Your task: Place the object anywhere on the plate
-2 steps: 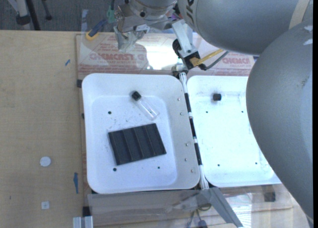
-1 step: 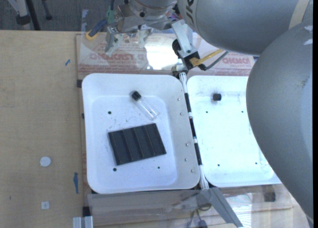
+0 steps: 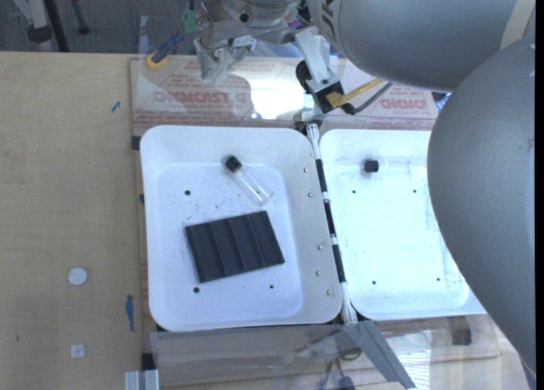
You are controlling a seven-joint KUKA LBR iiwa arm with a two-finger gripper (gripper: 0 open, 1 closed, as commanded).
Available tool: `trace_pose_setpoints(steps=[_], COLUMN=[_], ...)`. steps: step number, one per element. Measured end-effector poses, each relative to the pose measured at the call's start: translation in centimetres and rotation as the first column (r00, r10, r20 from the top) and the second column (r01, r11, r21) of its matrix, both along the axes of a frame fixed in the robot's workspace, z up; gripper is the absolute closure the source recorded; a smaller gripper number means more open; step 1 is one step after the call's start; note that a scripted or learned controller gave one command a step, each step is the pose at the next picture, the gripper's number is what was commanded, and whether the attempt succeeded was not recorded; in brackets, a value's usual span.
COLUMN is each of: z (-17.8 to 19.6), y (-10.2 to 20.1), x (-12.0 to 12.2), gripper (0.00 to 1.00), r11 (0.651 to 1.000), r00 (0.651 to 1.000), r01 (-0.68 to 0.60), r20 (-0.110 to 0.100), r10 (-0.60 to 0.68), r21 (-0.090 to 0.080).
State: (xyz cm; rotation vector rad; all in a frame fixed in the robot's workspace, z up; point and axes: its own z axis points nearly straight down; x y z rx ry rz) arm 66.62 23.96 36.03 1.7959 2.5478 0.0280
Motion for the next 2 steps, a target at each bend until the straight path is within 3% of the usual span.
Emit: trace_pose_setpoints(steps=[1,2], z=[0.0,1.1], y=[0.1,0.2], x=[0.0,0.0], gripper=[0.00,1.00], r11=[1.000,1.000], r00=[1.000,1.000], r01=[-0.001,-0.002], r20=[0.000,0.006], r10=[0.001,0.002], r21=[0.000,0.000])
